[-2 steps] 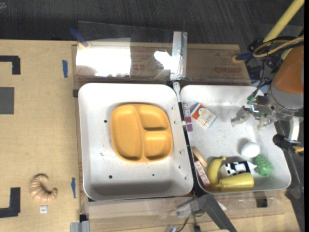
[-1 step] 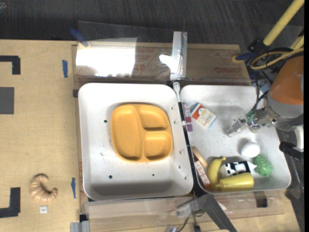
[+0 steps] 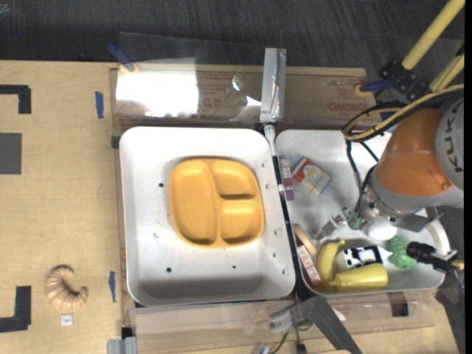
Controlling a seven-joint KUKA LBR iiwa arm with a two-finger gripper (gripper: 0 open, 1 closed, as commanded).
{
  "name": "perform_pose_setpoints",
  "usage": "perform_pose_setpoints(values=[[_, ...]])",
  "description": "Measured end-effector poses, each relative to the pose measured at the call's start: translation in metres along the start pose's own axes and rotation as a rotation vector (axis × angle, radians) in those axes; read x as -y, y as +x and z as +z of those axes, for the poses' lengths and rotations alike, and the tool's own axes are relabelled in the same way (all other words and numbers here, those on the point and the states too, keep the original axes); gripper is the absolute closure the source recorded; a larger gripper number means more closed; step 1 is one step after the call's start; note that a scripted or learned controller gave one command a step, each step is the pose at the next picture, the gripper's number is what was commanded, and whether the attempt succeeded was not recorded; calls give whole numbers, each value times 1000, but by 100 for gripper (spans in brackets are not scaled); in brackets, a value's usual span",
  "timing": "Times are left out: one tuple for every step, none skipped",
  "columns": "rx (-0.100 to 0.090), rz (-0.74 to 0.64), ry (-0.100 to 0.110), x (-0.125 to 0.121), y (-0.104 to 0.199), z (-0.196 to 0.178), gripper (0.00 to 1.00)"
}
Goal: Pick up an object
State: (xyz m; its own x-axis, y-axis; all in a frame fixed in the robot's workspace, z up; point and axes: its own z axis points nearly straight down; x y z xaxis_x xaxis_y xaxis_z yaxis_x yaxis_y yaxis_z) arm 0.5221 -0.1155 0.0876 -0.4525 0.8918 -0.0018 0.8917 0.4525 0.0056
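Note:
My gripper [image 3: 352, 218] hangs low over the right bin [image 3: 332, 142], below the arm's orange band [image 3: 413, 161]. Several small objects lie in that bin. A small white and orange carton [image 3: 310, 176] lies at the back left. A yellow banana-shaped toy [image 3: 348, 269] lies along the front wall, with a black and white item [image 3: 363, 256] against it. A white round piece [image 3: 381, 231] and a green toy [image 3: 400, 254] sit just right of the gripper. The arm hides the bin's right part. Nothing is visibly held.
The left bin [image 3: 140, 198] holds a yellow divided plate [image 3: 216, 200]. A tan curled toy [image 3: 66, 286] lies on the wooden bench at the far left. A clear plastic sheet [image 3: 192, 87] stands behind the bins. Cables and a yellow pole [image 3: 435, 24] sit at the back right.

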Motion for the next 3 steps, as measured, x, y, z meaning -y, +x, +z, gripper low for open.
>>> perform_pose_setpoints(values=[[3, 255, 0, -77, -27, 1, 0], [-6, -143, 9, -65, -13, -19, 0], [1, -325, 2, -65, -24, -129, 0]])
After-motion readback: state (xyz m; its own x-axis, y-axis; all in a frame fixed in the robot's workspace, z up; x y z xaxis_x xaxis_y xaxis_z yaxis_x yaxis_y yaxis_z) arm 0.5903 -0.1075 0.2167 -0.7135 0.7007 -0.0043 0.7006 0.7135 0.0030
